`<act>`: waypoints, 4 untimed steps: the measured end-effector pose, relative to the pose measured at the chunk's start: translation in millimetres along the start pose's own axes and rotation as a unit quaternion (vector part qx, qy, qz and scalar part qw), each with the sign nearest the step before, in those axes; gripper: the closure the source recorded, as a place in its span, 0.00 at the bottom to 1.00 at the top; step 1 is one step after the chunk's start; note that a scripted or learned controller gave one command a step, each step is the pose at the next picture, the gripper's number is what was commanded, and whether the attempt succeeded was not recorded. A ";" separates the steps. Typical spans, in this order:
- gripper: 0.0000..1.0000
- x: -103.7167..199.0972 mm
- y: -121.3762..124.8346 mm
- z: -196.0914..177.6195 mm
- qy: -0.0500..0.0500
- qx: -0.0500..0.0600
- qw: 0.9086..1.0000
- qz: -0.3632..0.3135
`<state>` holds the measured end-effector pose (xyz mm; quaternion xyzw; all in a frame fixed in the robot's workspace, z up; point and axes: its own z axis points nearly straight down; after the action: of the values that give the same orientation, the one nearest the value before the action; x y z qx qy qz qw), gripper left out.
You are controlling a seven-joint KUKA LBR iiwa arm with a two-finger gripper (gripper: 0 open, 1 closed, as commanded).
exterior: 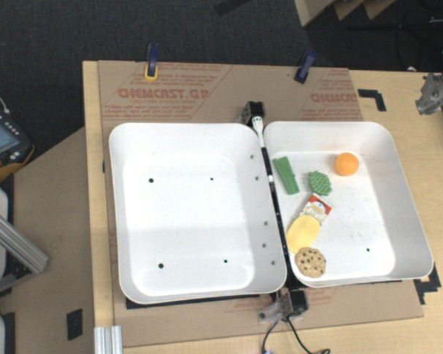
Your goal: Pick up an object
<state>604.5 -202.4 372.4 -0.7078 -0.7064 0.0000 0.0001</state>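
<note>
The brown cardboard sheet [207,87] under both bins carries red print reading "CHEMCAST GP", and the gripper [433,94] appears as a grey metal piece at the far right edge, its state impossible to tell. The left white bin [133,198] lies well left of it, the right white bin [406,220] just below-left. In that nearer bin, all left of and below the gripper, sit a yellow piece with a red-and-white label too small to read [307,226], a green bar [286,175], a chocolate-chip cookie [310,261], a green bumpy lump [320,182] and an orange ball [346,164].
</note>
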 end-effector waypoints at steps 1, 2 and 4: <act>1.00 6.5 -73.7 42.9 0.001 0.003 1.000 0.001; 1.00 3.5 -127.5 7.3 0.000 0.000 1.000 0.000; 1.00 67.7 -124.4 73.1 -0.001 -0.002 1.000 -0.001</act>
<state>480.3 -134.5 299.3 -0.7071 -0.7071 -0.0009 -0.0023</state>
